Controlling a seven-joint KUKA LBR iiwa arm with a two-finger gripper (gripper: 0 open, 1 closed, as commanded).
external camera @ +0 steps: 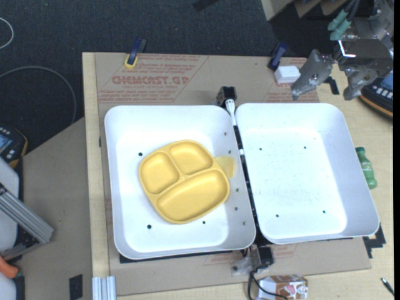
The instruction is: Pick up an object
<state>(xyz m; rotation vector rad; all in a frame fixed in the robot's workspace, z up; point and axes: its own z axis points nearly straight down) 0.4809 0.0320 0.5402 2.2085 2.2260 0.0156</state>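
Observation:
A yellow divided plate (pixel 183 181) with three compartments lies in the left white bin (pixel 125 217), near its middle, with a small yellow piece (pixel 226 165) tucked at its right edge. My gripper (pixel 332 81) hangs at the top right, beyond the far edge of the right white bin (pixel 300 167) and well away from the plate. Its two grey fingers (pixel 309 77) stand spread apart with nothing between them, so it is open.
A small white block (pixel 287 74) sits on the cardboard behind the right bin, close to the gripper. Blue clamps (pixel 134 52) hold the board's far edge. A black clip (pixel 227 95) joins the bins. A green object (pixel 366 167) lies by the right bin's outer rim.

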